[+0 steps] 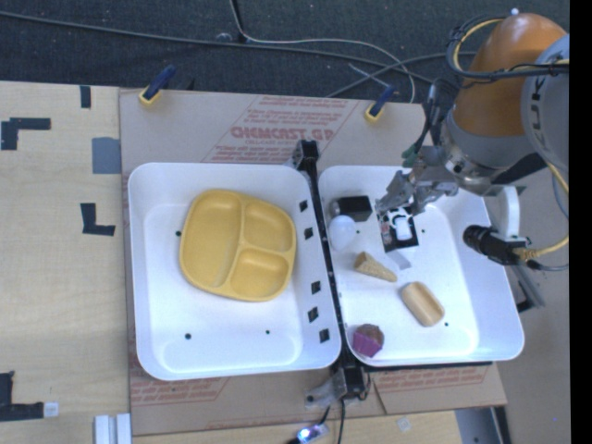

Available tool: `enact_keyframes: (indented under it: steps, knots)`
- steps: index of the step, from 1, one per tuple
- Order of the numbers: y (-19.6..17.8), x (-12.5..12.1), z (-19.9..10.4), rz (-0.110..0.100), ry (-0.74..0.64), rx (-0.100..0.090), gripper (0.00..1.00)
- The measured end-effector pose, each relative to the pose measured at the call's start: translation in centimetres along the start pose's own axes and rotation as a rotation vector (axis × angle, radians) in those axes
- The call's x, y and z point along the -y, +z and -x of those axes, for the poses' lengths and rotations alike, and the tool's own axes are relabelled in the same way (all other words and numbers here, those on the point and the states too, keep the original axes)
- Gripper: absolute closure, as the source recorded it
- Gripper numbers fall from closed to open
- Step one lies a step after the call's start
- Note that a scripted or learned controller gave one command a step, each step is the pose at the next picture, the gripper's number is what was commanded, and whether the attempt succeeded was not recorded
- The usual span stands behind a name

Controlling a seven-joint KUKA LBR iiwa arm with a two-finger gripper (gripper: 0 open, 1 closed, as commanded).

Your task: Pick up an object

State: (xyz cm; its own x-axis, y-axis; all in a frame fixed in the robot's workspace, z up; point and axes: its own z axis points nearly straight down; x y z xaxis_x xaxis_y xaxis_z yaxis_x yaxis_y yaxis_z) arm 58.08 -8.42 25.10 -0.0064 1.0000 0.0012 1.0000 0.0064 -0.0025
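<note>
Bins sit side by side on a cardboard-covered bench, the grey arm reaching in from the right; the gripper (400, 218) hangs low over the upper middle of the right bin (481, 336), above a small black-and-white item I cannot identify; whether the jaws are spread or closed cannot be told at this angle, and nothing is visibly held. Candidates for the pick all lie in the right bin: a white ball (343, 233) against the divider, with a black block (353, 206) just behind it; a tan cone (375, 266) near the centre; a bread roll (422, 303) below and right of it; a purple lump (368, 339) by the front edge. A yellow plate (237, 244), moulded in three compartments, fills much of the left bin (157, 340). The cone lies nearest the gripper's reach, and it looks light and stiff, likely a plastic toy; its tapered sides may slip, so a grasp across the wide end seems safest. The roll looks equally light, its rounded flanks best squeezed across the short axis; the ball, smooth and tight against the divider, appears the hardest to trap.
</note>
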Motion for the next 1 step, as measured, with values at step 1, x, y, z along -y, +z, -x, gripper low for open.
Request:
enact_keyframes:
  steps: [1]
  knots:
    - [0.13,-0.95,-4.86,0.001,0.0,0.001,1.0]
